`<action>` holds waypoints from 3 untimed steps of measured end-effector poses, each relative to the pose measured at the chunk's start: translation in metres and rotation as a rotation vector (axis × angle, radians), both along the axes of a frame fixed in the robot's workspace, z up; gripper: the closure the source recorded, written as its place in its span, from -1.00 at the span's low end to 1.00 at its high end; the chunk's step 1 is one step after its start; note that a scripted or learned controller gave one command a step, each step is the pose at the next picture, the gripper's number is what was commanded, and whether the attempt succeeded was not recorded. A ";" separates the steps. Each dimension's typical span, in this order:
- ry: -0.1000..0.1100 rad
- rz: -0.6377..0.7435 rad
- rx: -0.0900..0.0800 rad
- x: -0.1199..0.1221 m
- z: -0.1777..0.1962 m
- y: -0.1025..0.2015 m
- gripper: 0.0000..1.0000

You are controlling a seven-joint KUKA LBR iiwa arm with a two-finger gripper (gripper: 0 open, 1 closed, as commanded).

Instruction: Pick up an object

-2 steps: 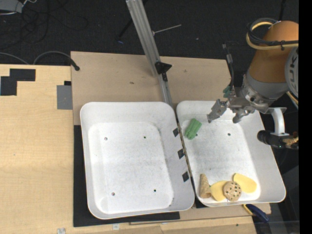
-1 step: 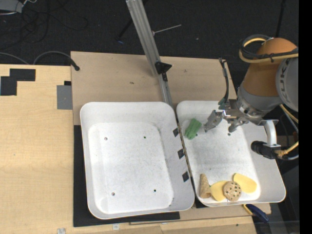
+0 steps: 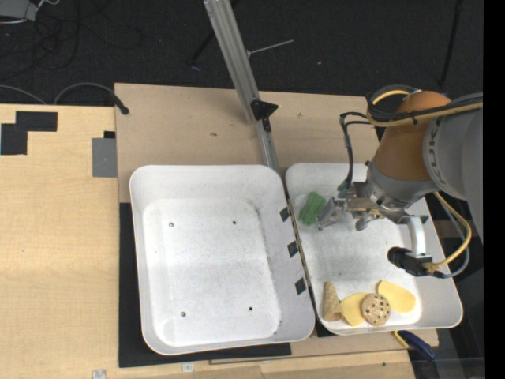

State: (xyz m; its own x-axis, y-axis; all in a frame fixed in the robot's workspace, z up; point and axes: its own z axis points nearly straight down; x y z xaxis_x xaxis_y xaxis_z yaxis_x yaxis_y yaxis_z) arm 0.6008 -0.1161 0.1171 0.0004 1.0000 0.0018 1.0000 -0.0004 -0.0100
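Station: one grey arm (image 3: pixel 442 148) with an orange band (image 3: pixel 406 136) enters from the right and reaches over the right bin (image 3: pixel 359 271). Two shallow white bins sit side by side on the counter (image 3: pixel 181 125); the left bin (image 3: pixel 209 259) shows bare floor with a few small dark dots.

Hand (image 3: pixel 345 215): positioned low over the upper part of the right bin, its metal fingers pointing toward the left. The fingers appear spread apart with a moderate gap, and nothing is seen between them. Whether the tips touch the bin floor cannot be told.

Task objects: a green object (image 3: pixel 312 206) lies in the upper left corner of the right bin, close to the dividing wall, just beside the hand's fingertips on their left; contact between them cannot be confirmed. Along the near edge of the same bin lies a cluster: a tan wedge-shaped piece (image 3: pixel 331 300), a round yellow piece (image 3: pixel 353 307), a brown perforated disc (image 3: pixel 377 309) resting partly on it, and a second yellow piece (image 3: pixel 397 296) to the right. This cluster is well apart from the hand.

Other: a slanted aluminium rail (image 3: pixel 237 61) rises behind the bins; black cables (image 3: pixel 355 144) loop at the wrist
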 end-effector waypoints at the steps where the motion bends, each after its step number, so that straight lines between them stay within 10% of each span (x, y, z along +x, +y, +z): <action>1: -0.006 -0.008 -0.001 0.001 0.014 -0.003 1.00; 3: -0.012 0.000 -0.002 -0.004 0.111 -0.012 1.00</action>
